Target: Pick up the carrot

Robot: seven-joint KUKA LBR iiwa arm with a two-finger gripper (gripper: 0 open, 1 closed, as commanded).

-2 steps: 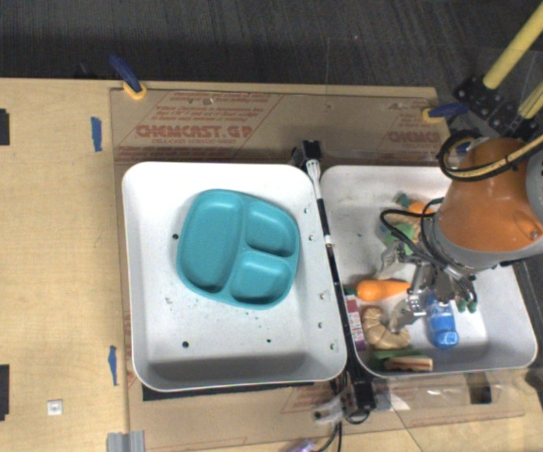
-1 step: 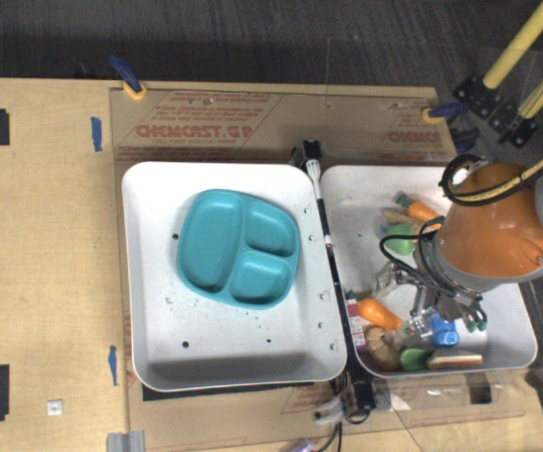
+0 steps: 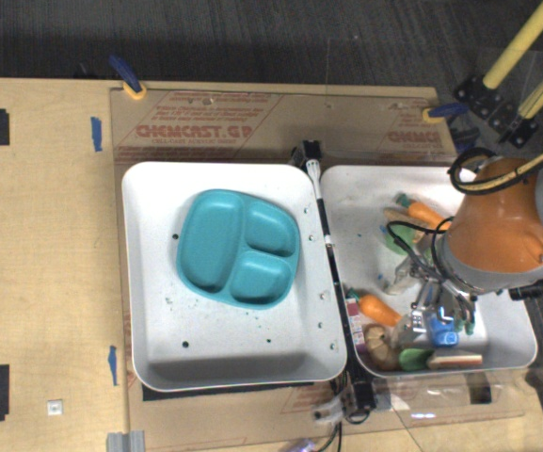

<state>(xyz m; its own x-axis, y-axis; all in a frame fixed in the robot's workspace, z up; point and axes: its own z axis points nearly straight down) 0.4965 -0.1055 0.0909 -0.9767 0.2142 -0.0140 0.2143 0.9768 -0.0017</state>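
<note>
you see the gripper (image 3: 431,323) low in the right bin (image 3: 511,351); whether its grip is wide or narrow, you cannot tell. the carrot (image 3: 380,309) lies just left of it, apart. the teal tray (image 3: 236,247) sits well left, in the left bin (image 3: 149,281).

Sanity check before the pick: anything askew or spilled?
Nothing spilled. The teal divided plate sits skewed in the left bin. The right bin is cluttered; the gripper hangs beside a carrot.

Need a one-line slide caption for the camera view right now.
Arm's hand lowered into the right bin beside a carrot; teal divided plate in the left bin.
</note>
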